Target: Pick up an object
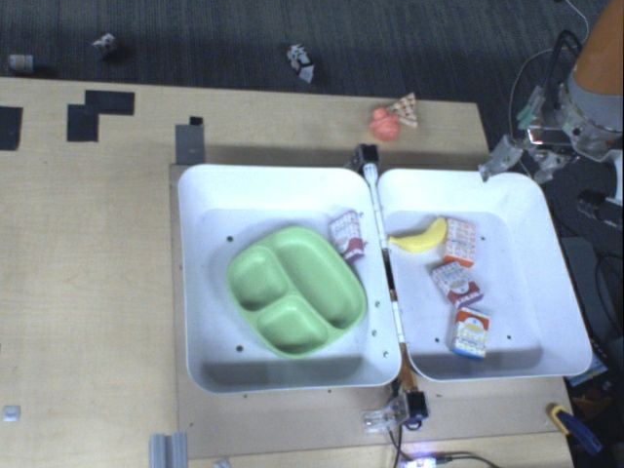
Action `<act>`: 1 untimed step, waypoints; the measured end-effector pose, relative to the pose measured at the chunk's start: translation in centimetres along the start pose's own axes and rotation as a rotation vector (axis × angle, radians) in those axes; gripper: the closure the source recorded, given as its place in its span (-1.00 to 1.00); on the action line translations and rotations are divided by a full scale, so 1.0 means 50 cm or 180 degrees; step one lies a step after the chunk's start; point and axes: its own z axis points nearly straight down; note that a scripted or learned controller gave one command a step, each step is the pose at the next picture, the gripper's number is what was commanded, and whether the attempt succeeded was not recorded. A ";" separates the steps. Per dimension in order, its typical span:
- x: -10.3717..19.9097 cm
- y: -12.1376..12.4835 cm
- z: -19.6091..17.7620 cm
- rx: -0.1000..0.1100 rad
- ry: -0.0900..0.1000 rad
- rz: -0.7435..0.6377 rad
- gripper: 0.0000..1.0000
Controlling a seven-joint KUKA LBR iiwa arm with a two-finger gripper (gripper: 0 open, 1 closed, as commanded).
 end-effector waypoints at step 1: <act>0.000 0.000 0.000 0.0000 0.0000 0.0000 -1.00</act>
